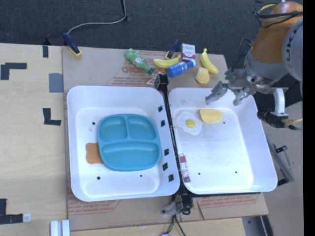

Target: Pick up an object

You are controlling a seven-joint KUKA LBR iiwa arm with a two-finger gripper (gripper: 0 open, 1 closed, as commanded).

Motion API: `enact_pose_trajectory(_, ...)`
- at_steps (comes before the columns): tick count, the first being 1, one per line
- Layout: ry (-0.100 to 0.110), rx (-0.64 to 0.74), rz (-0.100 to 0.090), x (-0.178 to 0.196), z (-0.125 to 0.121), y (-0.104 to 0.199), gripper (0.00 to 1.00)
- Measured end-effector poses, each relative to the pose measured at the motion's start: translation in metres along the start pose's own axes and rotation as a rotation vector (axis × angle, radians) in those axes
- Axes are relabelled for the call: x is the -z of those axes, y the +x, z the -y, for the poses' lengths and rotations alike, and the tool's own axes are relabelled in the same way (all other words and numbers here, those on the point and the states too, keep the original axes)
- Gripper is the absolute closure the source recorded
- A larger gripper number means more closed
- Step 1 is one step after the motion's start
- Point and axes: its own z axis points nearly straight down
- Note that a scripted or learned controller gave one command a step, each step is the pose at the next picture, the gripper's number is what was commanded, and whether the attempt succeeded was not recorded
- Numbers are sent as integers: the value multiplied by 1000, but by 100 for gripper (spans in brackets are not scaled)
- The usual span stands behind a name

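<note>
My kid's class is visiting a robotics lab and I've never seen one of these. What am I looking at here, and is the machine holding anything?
One camera looks down at a slant on a bench. The grey arm with an orange band reaches in from the right; its two-finger gripper stands open above the right white bin, with nothing between its fingers. That bin holds a toy fried egg and a yellow food piece. The left white bin holds a blue divided plate over an orange piece. Behind the bins lie toy bananas, a green bottle and other toys.
</note>
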Motion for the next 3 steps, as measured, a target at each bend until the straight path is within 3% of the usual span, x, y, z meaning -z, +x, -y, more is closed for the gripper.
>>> enact_pose_trajectory(1, -5, 0, 1, -141, -9, 8, 0)
enact_pose_trajectory(2, -8, 0, 0, -130, -10, 8, 100)
enact_pose_trajectory(3, -4, -2, 3, -141, 46, -27, 100)
